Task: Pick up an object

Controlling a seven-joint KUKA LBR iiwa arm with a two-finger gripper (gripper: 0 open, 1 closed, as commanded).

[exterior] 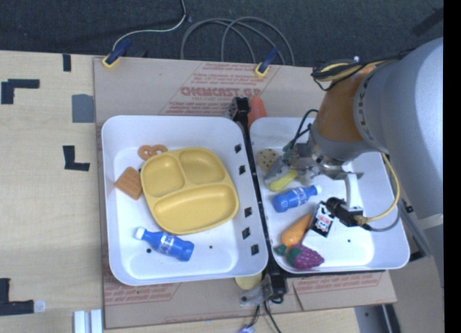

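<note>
Grapes [307,256]: lying at the near edge of the right bin [382,249], a purple bunch with a green bit beside it.
Carrot [296,231]: resting just behind the grapes, slanting up toward a small black and white card [323,221] with red marks; its print is too small to read.
Left bottle [167,243]: lying on its side in the near part of the left bin [115,180], blue with a white cap and a pale label I cannot read.
Plate [190,188]: sitting mid-bin on the left, yellow, with three sections.
Cracker [130,182]: touching the plate's left rim, with a pretzel [150,151] just behind it.
Right bottle [294,197]: lying in the middle of the right bin, blue, white cap pointing right.
Banana [282,179]: lying just behind that bottle, with a speckled cookie [268,158] beyond it.
Gripper [294,168]: hanging low over the banana and cookie; whether it is wide or narrow I cannot tell.
Arm [346,119]: reaching in from the right, orange band showing.
Board [216,90]: lying under both bins, red lettering printed upside down, not clearly readable.
Cables [238,32]: looping on the dark floor farthest back.
</note>
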